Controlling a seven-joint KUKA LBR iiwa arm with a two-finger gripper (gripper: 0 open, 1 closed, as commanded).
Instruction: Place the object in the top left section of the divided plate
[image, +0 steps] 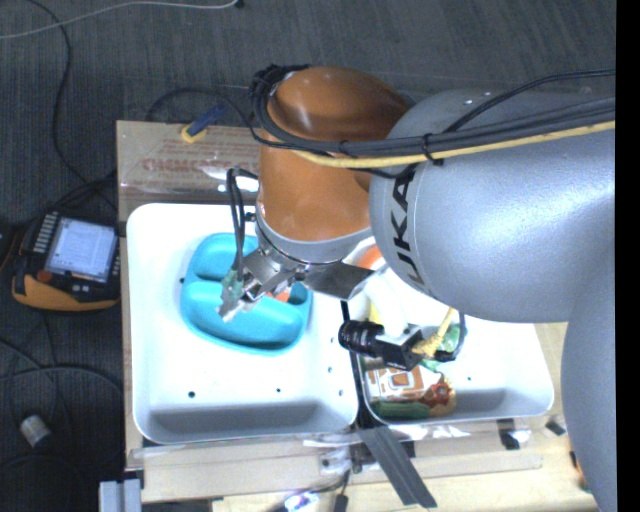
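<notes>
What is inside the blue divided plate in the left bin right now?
A small orange object shows in the blue divided plate beside the pincer. The arm covers the plate's right part, so anything there is hidden.

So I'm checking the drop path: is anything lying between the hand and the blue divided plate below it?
Nothing visible does. The hand hangs directly over the blue divided plate in the left bin; a small orange thing shows beside it, near the plate's right edge.

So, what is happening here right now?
A grey robot arm reaches in from the right, and its tool hangs over the blue divided plate in the left white bin. Something orange shows beside the tool. The right bin holds a few small items.
</notes>
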